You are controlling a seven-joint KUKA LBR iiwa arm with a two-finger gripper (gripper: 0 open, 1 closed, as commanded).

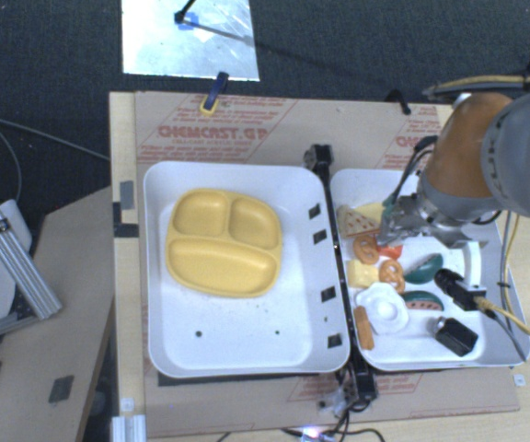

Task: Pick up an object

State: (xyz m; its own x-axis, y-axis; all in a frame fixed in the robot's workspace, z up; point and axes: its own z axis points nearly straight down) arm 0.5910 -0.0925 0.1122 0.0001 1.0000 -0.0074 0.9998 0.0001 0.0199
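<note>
The bench [247, 122] carries two white bins side by side; the left bin [201, 339] holds a yellow tray [224, 242] with three sections, lying flat toward the bin's upper half; the right bin [500, 353] holds a heap of small toy foods. The arm [495, 155], grey with an orange band, reaches in from the right and leans over the right bin's upper part; the gripper [396, 231] hangs low over the heap, and how far it is open, or whether it has hold of anything, cannot be told from this slant. Just beside its tip lie a tan wedge [359, 217], an orange slice [367, 246] and a pretzel [391, 273]; lower down sit a fried egg [382, 308], a green pod [423, 269] and a black block [455, 336]; a sausage [363, 328] lies at the bin's left wall.
</note>
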